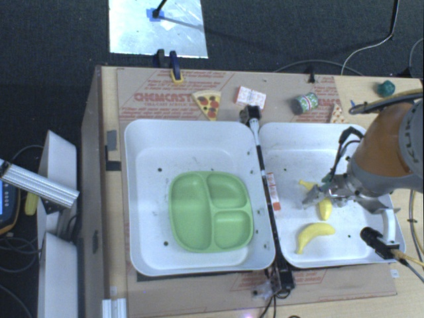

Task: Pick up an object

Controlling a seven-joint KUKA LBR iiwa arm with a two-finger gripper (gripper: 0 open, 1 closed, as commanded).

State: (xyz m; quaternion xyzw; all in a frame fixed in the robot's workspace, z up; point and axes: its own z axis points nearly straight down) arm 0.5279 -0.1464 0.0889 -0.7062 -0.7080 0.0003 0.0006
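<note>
Along the far edge of the table (159, 93), red lettering reading "CHEMCAST" (161, 98) is printed on the brown board; no other writing can be read. A pizza-slice toy (208, 103), a small white card (251, 97) and a green can (306, 103) are noted lying on that board, apart from each other. A green divided plate (212, 211) is seen in the left bin (142, 177). In the right bin (285, 138), a banana (313, 234) lies near the front wall, with a small yellow object (324, 209) just behind it and a yellow scrap (305, 185) further back. The end effector (326, 194) is positioned low over the small yellow object; whether its fingers are apart or closed cannot be told. Open floor is left in the right bin's far half
</note>
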